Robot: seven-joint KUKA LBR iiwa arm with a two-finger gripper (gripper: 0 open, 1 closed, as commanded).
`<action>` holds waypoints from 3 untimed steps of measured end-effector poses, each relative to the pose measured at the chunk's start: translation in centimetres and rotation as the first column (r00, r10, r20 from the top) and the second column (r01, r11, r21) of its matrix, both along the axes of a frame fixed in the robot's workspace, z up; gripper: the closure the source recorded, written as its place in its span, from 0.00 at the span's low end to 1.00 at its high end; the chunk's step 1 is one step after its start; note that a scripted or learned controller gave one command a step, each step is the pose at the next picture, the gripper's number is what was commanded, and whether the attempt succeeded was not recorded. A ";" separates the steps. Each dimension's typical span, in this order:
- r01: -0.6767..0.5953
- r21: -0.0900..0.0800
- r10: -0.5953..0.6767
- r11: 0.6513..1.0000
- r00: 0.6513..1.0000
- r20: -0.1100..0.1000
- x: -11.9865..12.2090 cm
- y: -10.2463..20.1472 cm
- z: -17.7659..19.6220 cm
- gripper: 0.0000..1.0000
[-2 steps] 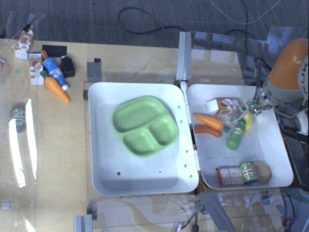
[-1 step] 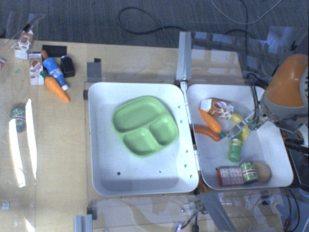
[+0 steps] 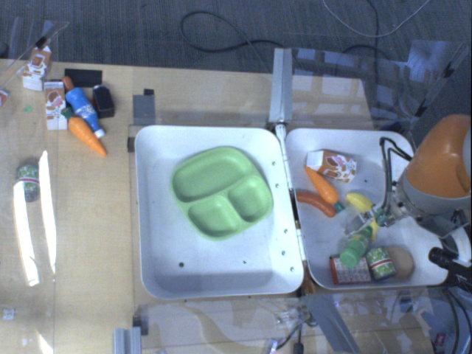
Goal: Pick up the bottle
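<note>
A green bottle (image 3: 355, 248) with a yellow label lies tilted in the right bin (image 3: 413, 140), its green cap toward the front left. My gripper (image 3: 379, 217) hangs low over the bottle's upper end, at or very near it. The grey arm with its orange band (image 3: 441, 167) reaches in from the right and hides the bin's right side. Whether the bottle is gripped cannot be made out.
Around the bottle lie a yellow lemon (image 3: 359, 200), a carrot (image 3: 322, 185), a red sausage (image 3: 315, 203), a carton (image 3: 333, 165), a can (image 3: 380, 263), a red box (image 3: 349, 272) and a potato (image 3: 403, 259). A green divided plate (image 3: 221, 191) sits in the left bin (image 3: 158, 271). A blue bottle (image 3: 82, 112) lies on the bench, far left.
</note>
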State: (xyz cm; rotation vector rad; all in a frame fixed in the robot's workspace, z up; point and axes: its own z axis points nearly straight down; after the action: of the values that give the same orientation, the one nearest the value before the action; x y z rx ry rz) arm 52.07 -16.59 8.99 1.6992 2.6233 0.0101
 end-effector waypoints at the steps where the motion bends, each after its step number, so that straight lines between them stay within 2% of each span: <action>1: 0.269 0.005 -0.269 0.963 0.963 0.000 -2.9 5.4 0.0 0.00; 2: 0.265 0.008 -0.265 0.964 0.964 0.006 -2.6 5.5 1.1 1.00; 3: 0.476 0.005 -0.476 0.879 0.879 -0.014 -3.2 10.9 9.5 1.00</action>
State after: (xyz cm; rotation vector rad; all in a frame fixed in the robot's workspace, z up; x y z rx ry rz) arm 48.83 -5.66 18.45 2.3014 2.1347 0.0043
